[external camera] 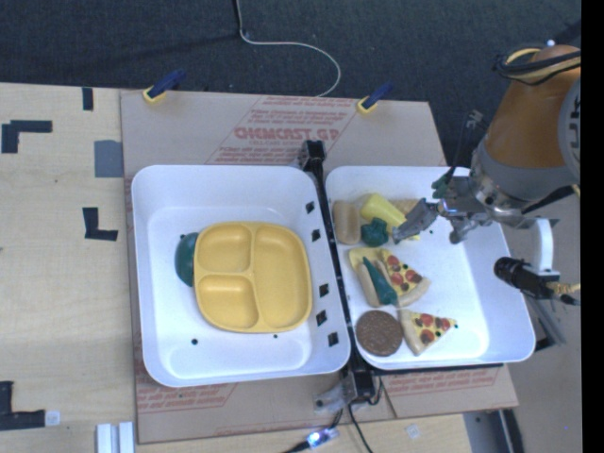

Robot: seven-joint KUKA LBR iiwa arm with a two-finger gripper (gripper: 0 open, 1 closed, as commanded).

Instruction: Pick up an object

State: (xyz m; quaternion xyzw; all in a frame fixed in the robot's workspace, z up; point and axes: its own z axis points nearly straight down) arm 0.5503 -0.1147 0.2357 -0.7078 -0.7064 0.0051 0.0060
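The grey arm's two-finger gripper (436, 223) hangs over the upper part of the right-hand shallow white plastic bin (505, 324), its jaws spread apart and clamped on nothing. One dark finger reaches down-left toward a tight cluster just beside it: a small teal toy piece (376, 231), a yellow toy block (381, 206) and a tan bread-like slice (346, 221). Below lie a toy pizza wedge with red dots (407, 279), a second pizza wedge (429, 328) and a round brown disc (379, 332). The crowding is the likely hazard: closing here could pinch two pieces at once or nudge one aside. In the left white bin (156, 192), a yellow divided plastic tray (253, 276) rests well apart on the tabletop (57, 253).
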